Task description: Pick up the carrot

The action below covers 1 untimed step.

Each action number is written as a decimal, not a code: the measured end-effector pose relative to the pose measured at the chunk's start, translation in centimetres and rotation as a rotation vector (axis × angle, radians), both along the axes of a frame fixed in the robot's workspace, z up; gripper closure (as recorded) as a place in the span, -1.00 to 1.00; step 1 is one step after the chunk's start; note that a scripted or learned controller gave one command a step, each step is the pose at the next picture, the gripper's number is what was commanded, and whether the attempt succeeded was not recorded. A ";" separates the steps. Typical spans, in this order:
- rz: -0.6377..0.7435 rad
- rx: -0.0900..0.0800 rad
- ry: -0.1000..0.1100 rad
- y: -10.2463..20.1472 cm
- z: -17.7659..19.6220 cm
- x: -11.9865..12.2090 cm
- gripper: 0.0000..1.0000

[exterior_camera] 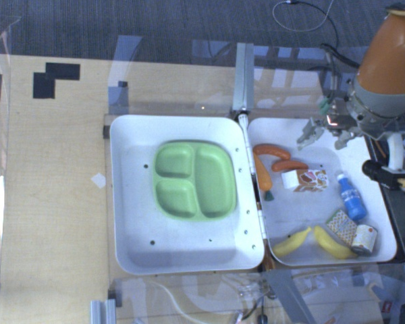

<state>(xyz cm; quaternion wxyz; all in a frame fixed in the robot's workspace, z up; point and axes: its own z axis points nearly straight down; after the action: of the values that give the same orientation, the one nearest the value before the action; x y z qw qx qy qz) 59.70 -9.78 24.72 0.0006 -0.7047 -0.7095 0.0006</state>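
The carrot (261,173) is a slim orange stick with a dark green end. It lies along the left wall of the right bin (385,248), green end toward the front. My gripper (325,138) hangs over the back of that bin, to the right of and beyond the carrot. Its two fingers are spread open with nothing between them. The grey arm with its orange band reaches in from the upper right.
Two reddish sausages (271,151) (289,165) lie right beside the carrot. A white block (290,179), a patterned packet (314,179), a blue bottle (352,201), two bananas (290,241) (332,244) and a patterned box (343,226) share the bin. The left bin (131,248) holds a green divided plate (192,179).
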 end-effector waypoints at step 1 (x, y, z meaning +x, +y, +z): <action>-0.212 0.000 0.000 4.4 2.0 -3.8 -1.00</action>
<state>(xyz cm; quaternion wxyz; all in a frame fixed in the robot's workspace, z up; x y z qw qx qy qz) 55.87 -5.38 26.76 0.0005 -0.7757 -0.6311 0.0004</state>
